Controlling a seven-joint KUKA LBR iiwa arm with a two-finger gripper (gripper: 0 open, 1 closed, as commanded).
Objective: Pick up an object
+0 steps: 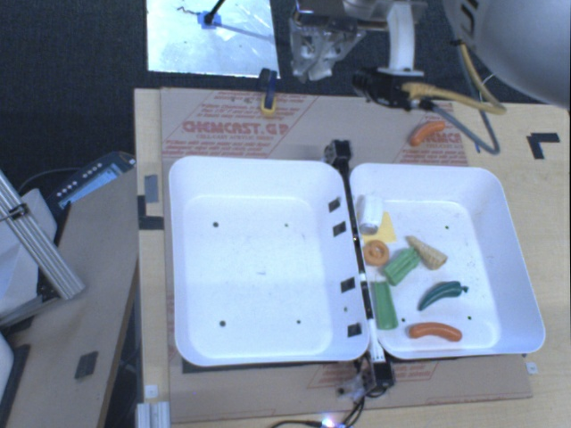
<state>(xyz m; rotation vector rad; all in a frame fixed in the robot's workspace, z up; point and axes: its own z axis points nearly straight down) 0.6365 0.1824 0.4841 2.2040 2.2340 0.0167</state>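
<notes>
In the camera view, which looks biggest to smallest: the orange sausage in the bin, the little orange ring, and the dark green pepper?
Largest to smallest, as they look:
1. orange sausage and dark green pepper: these look about equally long, so I won't rank one above the other.
2. orange ring, clearly the smallest.

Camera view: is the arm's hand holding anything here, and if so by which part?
Nothing is held. The hand hangs above the bench beyond both bins, with nothing between its tips; the small toy foods lie in the right white bin.
</notes>
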